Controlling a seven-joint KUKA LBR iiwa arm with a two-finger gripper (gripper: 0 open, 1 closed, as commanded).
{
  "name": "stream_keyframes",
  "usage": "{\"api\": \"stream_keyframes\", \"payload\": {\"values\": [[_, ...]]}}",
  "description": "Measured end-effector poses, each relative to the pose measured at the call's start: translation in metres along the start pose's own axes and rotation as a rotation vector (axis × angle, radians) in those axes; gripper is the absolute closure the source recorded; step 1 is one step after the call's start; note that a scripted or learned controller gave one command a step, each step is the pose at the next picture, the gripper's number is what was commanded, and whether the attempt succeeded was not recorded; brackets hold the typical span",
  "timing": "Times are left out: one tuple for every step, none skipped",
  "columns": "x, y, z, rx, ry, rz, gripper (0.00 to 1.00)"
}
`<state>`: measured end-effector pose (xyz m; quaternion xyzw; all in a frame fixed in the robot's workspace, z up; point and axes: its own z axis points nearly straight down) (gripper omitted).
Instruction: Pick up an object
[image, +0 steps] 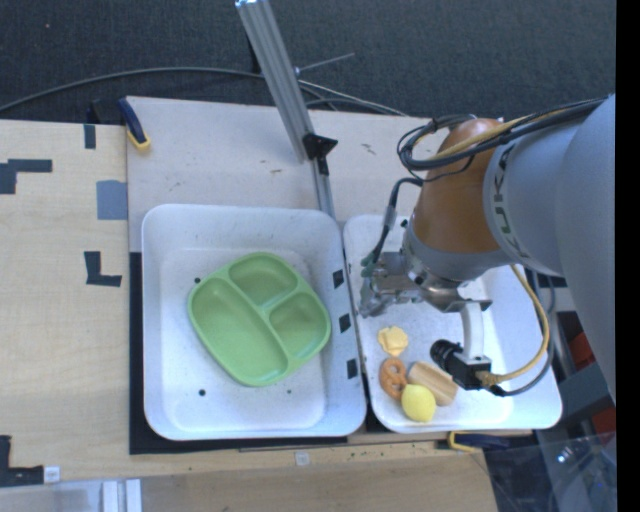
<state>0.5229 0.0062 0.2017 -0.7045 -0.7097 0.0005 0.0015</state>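
I am watching the gripper (378, 298) hanging low at the left wall of the right bin (535, 395); whether it is released or clenched I cannot tell. The pickable items are clustering at its 5 o'clock: a pale yellow piece (393, 340), a pretzel (392, 376), a tan block (432, 382), a lemon (418, 403). I am judging the risks: clipping the bin wall, or the crowded pieces nudging each other and spoiling a grasp. The green divided plate (260, 317) is sitting in the left bin (165, 300), at 9 o'clock.

grey arm (560, 190) reaches in from the right; orange-banded wrist (455, 215) angled downward
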Motion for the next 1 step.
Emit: {"api": "stream_keyframes", "payload": {"values": [[0.0499, -0.0085, 0.0, 0.001, 0.0, -0.001, 1.0]]}}
